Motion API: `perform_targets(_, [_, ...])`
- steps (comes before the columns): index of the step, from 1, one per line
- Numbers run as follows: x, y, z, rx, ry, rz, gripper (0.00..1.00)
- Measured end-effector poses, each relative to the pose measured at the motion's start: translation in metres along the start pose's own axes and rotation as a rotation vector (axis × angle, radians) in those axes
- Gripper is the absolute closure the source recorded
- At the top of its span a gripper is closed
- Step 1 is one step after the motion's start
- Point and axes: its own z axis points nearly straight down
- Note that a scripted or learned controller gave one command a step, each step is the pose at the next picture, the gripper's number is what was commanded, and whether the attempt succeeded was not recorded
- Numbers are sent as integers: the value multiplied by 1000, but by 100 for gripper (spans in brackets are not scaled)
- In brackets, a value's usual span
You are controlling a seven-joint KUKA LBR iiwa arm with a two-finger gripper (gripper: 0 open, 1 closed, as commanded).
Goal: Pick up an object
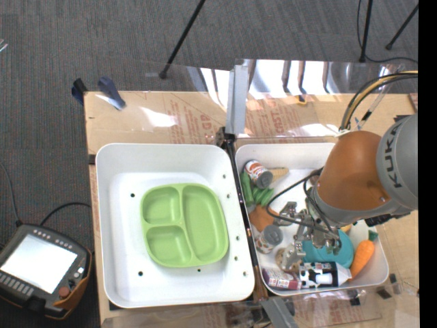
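Seen from above at a slant: a bench [157, 118] of brown board, carrying two shallow white bins side by side.

In the left bin [113, 183], a light green divided plate [184, 224] with three compartments, lying flat near the middle.

In the right bin [287, 152], a crowd of small objects: a small can with red and white label [257, 173] near the far left corner, green vegetable-like pieces [251, 191] just beside it, an orange-brown piece [259, 219] below them, a small grey cylinder [272, 236] near the bin's middle, a teal object [332, 253] toward the near side, an orange carrot [362, 257] at the right of the teal one, and a flat packet with dark and red print [307, 277] along the near wall.

Reaching in from the right, the grey arm with its orange band [351, 173], placed over the right bin. End effector [300, 241] low among the objects, close to the grey cylinder and the teal object. Cannot tell whether spread or pressed together, because too much metal and clutter around. Nothing seen clearly pinched there.

At the lower left, off the bench, a handheld pendant with a pale screen [41, 268].
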Motion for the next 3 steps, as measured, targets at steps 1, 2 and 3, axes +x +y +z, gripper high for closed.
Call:
perform_targets(1, [-78,7,0,5,-6,111,0])
perform_targets(2, [-103,19,2,12,4,192,0])
perform_targets(3, [-119,-45,0,4,-6,287,0])
